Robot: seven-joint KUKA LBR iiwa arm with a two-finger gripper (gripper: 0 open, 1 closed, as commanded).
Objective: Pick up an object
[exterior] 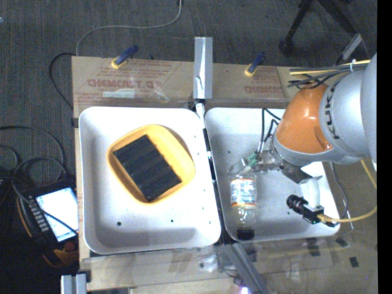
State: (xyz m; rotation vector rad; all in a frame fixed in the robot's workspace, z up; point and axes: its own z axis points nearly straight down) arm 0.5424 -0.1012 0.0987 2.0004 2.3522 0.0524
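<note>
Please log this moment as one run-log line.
arm over right bin | bottle lying in it | yellow dish in left bin

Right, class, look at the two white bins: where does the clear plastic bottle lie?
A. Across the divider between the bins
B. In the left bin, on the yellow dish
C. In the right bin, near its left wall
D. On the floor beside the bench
C: the clear plastic bottle lies on the floor of the right bin, beside its left wall, cap toward the near edge.
</note>
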